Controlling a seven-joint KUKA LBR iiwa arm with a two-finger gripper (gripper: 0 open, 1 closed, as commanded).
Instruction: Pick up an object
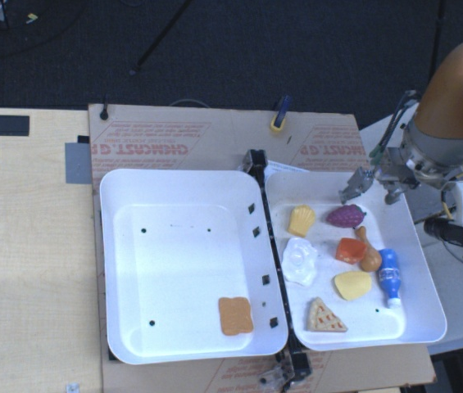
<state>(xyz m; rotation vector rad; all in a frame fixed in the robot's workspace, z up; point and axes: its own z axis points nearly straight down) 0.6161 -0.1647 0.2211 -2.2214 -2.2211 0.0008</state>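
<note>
- Over at the right edge of the counter (pixel 26 244) I've got the arm (pixel 446 97) leaning in, orange band up top, grey wrist below it, hanging above the far corner of the right bin (pixel 428 318).
- Left bin (pixel 124 219) next: big white tray, and I see one lone thing in it, an orange-brown toast slice (pixel 235 315) lying flat near its front right corner.
- Right bin is where the choice is. Nothing has been lifted yet as far as I can judge; every piece is lying on the bin floor.
- Gripper (pixel 374 185) now: jaws spread, two dark fingers pointing down and apart, nothing between them. It hovers at the back of the right bin, near the purple grape bunch (pixel 346 215) but apart from it, up and to the right.
- So the purple piece looks to me the likeliest target, though I'm guessing; the descent and the close are all still to do.
- Blue bottle (pixel 389 277) lies along the right side, cap toward the front.
- White crumpled piece (pixel 299 262) sits just beside the divider.
- Yellow lemon-like lump (pixel 352 285) and the waffle wedge (pixel 325 316) sit toward the front.
- Red-orange block (pixel 351 250) is touching a brown drumstick shape (pixel 368 252).
- Small yellow piece (pixel 301 220) sits left of the grapes, well clear of the jaws.
</note>
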